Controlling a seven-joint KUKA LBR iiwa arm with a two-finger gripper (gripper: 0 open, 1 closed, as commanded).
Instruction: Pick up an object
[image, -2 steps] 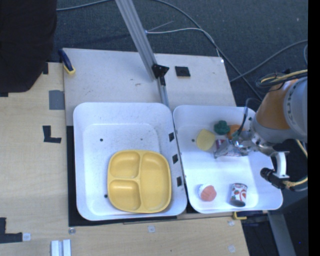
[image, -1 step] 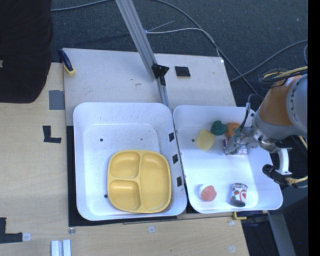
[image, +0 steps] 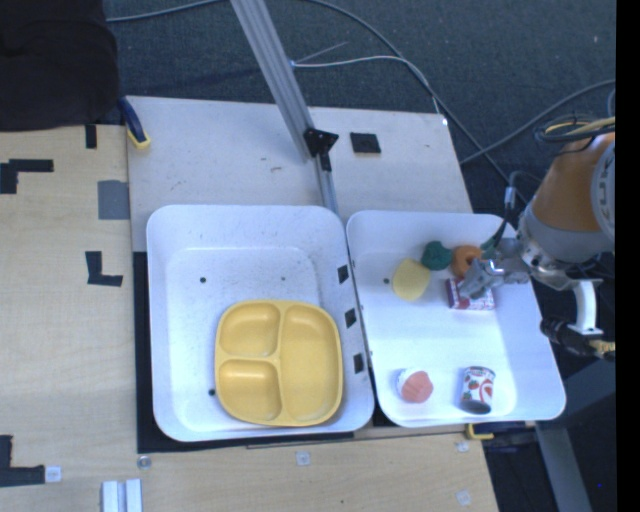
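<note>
The right bin (image: 520, 330) holds a yellow lemon-like object (image: 410, 279), a dark green item (image: 435, 254), an orange item (image: 465, 260), a red-and-white packet (image: 466, 294), a red-and-white round item (image: 414, 386) and a small can (image: 478, 389). My gripper (image: 484, 276) hangs low at the bin's back right, directly over the red-and-white packet and beside the orange item. Nothing is visibly lifted.
The left bin (image: 180, 300) holds a yellow divided plate (image: 279, 362). A metal pole (image: 285, 80) rises behind the bins. Cables lie on the dark floor at the back right. The arm's orange band (image: 568, 195) sits over the right bin's far right rim.
</note>
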